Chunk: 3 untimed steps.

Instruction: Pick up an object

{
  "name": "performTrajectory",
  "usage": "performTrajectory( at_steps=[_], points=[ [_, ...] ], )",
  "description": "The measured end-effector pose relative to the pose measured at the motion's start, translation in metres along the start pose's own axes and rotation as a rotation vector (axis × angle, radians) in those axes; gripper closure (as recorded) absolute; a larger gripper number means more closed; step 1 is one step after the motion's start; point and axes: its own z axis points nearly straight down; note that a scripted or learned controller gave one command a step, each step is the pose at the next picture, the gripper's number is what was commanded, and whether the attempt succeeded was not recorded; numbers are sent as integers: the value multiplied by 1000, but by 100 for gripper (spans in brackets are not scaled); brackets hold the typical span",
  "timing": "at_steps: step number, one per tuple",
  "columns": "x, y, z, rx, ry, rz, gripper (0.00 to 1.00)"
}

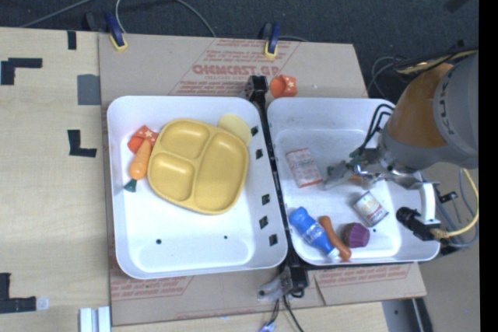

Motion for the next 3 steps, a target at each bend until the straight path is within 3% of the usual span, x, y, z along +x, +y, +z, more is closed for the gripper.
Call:
performTrajectory(
  at_steps=[1, 2, 3],
  points=[
    [-15, -48, 0, 0, -1, 1, 0],
    [13, -4, 0, 0, -1, -1, 0],
    [71, 44, 1, 0, 2, -2, 0]
  ],
)
